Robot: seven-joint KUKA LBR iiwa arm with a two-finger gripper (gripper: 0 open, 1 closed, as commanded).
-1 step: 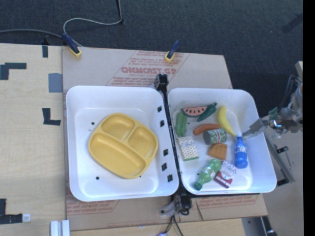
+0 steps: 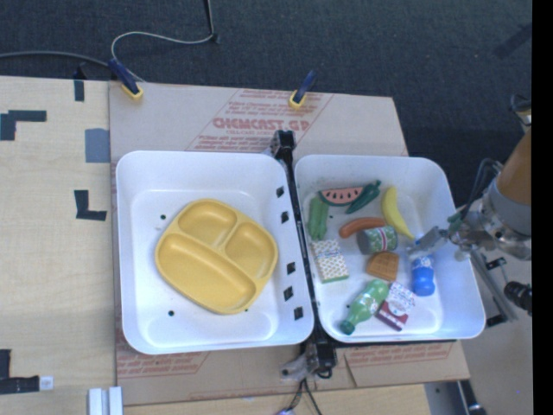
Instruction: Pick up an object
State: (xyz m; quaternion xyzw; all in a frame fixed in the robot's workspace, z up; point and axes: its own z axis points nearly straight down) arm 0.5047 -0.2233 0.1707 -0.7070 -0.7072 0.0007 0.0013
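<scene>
**Reaching over the right rim toward the blue bottle**

My gripper (image 2: 435, 236) sits at the right edge of the right shallow white plastic bin (image 2: 432, 169), and from this slant I cannot tell how it is set; nothing shows held in it. Just beside it lies the small blue plastic bottle with a white cap (image 2: 422, 278), the nearest candidate for picking. I judge it light, rigid and smooth, so likely to slip or roll; a grasp across its short body looks better to me than one at the cap.

Around it the bin is crowded. The brown bun-shaped toy (image 2: 383, 266) lies just left of the bottle, the red-and-white packet (image 2: 397, 305) just below it, and the green plastic bottle (image 2: 363, 305) slants beyond that. The yellow toy banana (image 2: 396, 212) curves near the bin's upper right, close to my approach line.

Room is tight: the right wall is near the bottle, so one side of my grasp has little clearance. Straight above is free. The left shallow white bin (image 2: 138, 232) bears the yellow compartment tray (image 2: 216, 255), well apart.
</scene>
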